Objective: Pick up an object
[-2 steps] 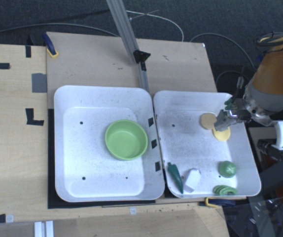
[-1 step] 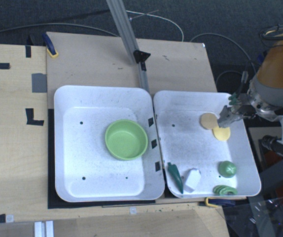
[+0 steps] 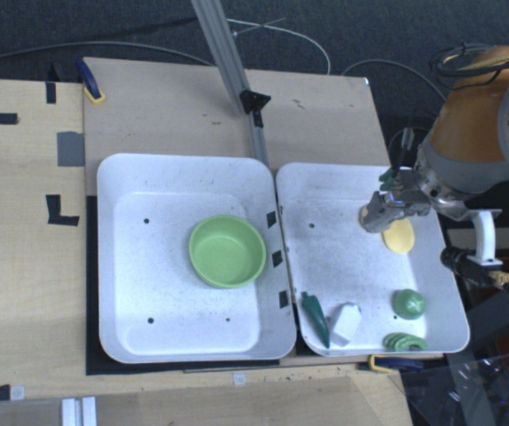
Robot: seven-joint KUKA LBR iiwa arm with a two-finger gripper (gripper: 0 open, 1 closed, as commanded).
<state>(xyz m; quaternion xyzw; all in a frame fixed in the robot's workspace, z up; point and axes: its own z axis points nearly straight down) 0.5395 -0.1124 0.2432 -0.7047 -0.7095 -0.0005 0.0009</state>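
- Arm reaches in from right, wrist bent down over right bin [image 3: 432, 238].
- Gripper [image 3: 380, 216] just beside yellow object [image 3: 400, 237], upper left of it.
- Grip state: cannot tell.

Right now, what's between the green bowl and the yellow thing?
In the camera view, the bins' meeting rims and speckled white floor lie between green bowl and yellow thing; the tool hangs beside the yellow thing.

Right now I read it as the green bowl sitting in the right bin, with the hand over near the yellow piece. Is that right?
Not quite. The camera view shows the green bowl in the left bin, not the right one. The rest stands: the hand is over the right bin, near the yellow piece.
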